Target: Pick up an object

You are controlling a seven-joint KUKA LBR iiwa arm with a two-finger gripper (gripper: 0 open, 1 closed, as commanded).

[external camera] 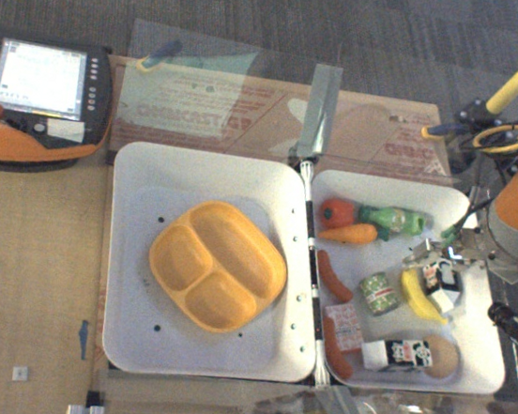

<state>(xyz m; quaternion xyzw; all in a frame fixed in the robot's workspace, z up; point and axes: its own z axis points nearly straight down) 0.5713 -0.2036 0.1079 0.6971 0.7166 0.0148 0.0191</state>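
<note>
The gripper (443, 263) hangs low over the right bin (494, 365), its tip right at the upper end of a toy banana (420, 296). Whether it is released or clenched I cannot tell — the wrist and its black-and-white fittings cover that spot, and nothing is plainly seen grasped.

The banana looks the likeliest target. It lies slantwise near the bin's right side, just beside a small green can (379, 293) on its left. It is probably hollow plastic — light, stiff and smooth, so apt to slip or roll if pinched on its curve. A grip across the narrow width at mid-length seems safest (the ends taper and would squirt out).

Other candidates crowd the bin: a red tomato (337, 212) touching a carrot (350, 233), a green bottle (395, 219) along the top, a sausage (333, 276), and a small carton (401, 354) resting against a tan potato-like piece (443, 356) near the bottom wall. All should be light.

The left bin (129, 260) holds an orange divided plate (218, 264), broad and hard to pinch.
</note>
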